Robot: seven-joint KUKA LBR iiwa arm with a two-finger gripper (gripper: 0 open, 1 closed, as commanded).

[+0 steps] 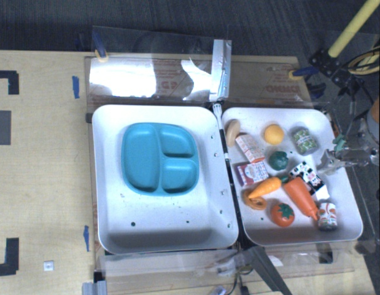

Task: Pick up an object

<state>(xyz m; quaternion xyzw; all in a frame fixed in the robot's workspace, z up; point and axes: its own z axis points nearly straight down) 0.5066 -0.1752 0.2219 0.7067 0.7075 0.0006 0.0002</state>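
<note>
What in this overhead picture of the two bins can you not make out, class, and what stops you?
- Gripper: at the right bin's rim, blurred and see-through; open or shut is unclear.
- Arm: cut off by the right edge.
- Carton and packet: print too small to read.
- Can: label too small, partly behind the carrot.

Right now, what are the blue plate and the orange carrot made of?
The blue plate looks like smooth moulded plastic: even colour, soft sheen, rounded compartments. The carrot is probably a plastic toy, uniformly bright orange and slightly glossy, though it's small, so I can't be certain.
</note>
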